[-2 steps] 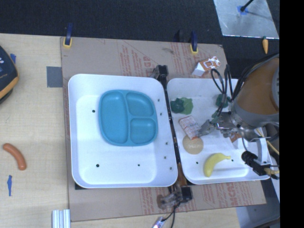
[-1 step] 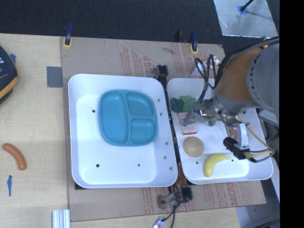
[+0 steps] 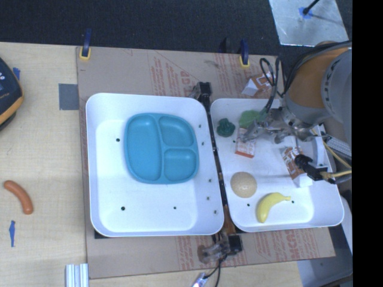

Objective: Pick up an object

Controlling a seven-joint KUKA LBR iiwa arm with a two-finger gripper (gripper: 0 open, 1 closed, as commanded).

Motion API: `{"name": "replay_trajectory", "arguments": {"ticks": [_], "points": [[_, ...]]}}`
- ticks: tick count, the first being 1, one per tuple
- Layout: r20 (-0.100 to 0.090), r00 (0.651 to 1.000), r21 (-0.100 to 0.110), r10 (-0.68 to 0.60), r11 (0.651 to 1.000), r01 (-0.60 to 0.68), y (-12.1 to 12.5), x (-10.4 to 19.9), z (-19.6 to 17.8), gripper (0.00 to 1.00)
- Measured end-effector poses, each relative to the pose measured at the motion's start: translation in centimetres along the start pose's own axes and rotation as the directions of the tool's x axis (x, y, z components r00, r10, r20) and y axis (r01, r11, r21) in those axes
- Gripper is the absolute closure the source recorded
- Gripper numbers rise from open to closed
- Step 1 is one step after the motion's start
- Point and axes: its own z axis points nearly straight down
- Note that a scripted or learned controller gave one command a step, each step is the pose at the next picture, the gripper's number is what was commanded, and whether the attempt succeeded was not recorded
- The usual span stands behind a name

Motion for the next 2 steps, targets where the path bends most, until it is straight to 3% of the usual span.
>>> {"name": "replay_trajectory", "arguments": {"ticks": [1, 2], "points": [[0.0, 1.0, 0.008, -0.001, 1.0, 0.001, 3.5, 2.3, 0.4, 0.0], [0.001, 1.0, 0.007, 0.0, 1.0, 0.0, 3.5, 0.2, 0.4, 0.0]]}}
